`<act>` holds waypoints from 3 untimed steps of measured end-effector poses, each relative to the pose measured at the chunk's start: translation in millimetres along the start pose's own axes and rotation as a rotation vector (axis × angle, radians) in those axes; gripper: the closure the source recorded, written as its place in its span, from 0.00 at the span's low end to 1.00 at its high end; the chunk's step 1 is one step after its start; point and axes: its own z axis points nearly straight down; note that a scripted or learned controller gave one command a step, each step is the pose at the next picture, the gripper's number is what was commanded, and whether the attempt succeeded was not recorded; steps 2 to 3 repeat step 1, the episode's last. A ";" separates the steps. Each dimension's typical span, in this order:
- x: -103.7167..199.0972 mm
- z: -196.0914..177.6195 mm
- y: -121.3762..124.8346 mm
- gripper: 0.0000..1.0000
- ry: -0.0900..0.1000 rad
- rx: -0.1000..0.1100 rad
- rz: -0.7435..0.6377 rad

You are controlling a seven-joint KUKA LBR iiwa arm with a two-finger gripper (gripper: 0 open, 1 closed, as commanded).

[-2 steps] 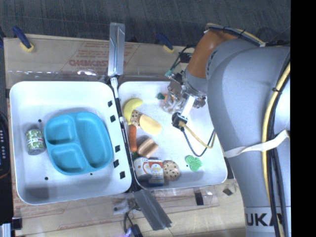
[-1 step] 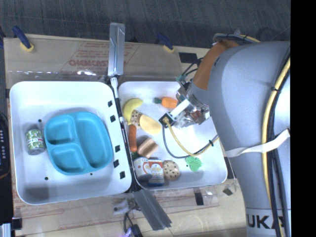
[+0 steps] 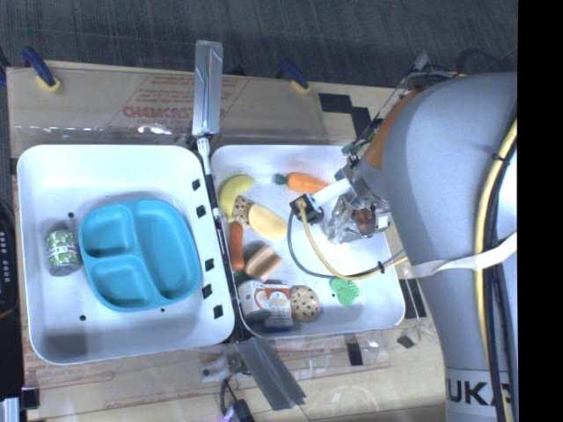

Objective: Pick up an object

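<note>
While the grey arm (image 3: 449,192) reaches in from the right, its gripper (image 3: 352,218) hangs over the right half of the right bin (image 3: 378,315), close to that bin's right wall. Whether it is spread or pressed together cannot be told, and nothing is seen pinched in it. A yellow cable (image 3: 321,253) loops from the wrist over the bare white floor in the middle of this bin.

Toy foods crowd the bin's left side. A yellow banana (image 3: 233,190) lies near the far left corner, with a pale lemon-like piece (image 3: 268,222) just beside it. An orange carrot (image 3: 306,183) lies along the far edge, near the gripper. A slim orange-red piece (image 3: 236,246) runs along the left wall, and a small bun (image 3: 262,260) sits just to its right. At the near edge a small carton (image 3: 264,301) touches a cookie (image 3: 304,301), and a green piece (image 3: 346,290) lies near them, below the gripper. The barest floor is the middle strip and the near right corner.

Over in the left bin (image 3: 35,323), a blue divided tray (image 3: 139,253) fills the centre, and a small can (image 3: 63,251) rests between it and the left wall. Bare floor runs along the far and near edges there.
</note>
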 end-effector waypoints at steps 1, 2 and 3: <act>-65.2 -0.3 -10.3 1.00 0.002 -0.002 0.001; -65.2 -0.3 -10.3 1.00 0.002 -0.002 0.001; -65.2 -0.3 -10.3 1.00 0.002 -0.002 0.001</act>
